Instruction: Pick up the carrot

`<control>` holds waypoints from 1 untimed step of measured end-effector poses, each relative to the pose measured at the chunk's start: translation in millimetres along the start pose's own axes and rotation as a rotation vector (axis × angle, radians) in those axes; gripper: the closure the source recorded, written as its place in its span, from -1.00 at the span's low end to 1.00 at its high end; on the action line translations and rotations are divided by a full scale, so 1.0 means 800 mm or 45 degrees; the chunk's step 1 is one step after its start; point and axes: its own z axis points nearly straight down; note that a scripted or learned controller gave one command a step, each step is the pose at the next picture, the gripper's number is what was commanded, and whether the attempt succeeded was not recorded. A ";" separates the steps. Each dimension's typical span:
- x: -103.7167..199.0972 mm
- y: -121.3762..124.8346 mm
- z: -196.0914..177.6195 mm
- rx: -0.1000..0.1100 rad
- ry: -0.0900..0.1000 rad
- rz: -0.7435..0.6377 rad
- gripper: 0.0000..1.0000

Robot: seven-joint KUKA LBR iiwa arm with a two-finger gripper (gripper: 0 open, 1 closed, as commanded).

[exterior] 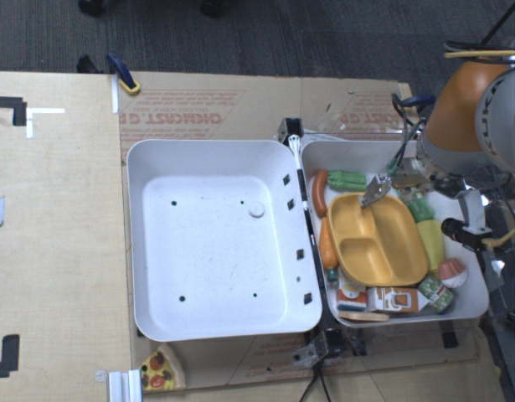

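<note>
Your biggest risk was clutter: the right bin was packed, and the carrot lay wedged between its left wall and the yellow divided tray, so fingers could catch the tray. The gripper hung over the tray's upper rim; its spread, you couldn't tell.

— Where's the carrot?
— In the right-hand bin, against its left wall, just beside the yellow divided tray's left edge.
— How does it lie?
— Flat, lengthwise along the wall, below a red-orange sausage. It is orange, short and tapered, partly hidden by the tray.
</note>
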 end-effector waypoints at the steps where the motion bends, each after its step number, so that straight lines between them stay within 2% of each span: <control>1: 0.012 0.012 0.012 -0.003 -0.001 0.253 -1.00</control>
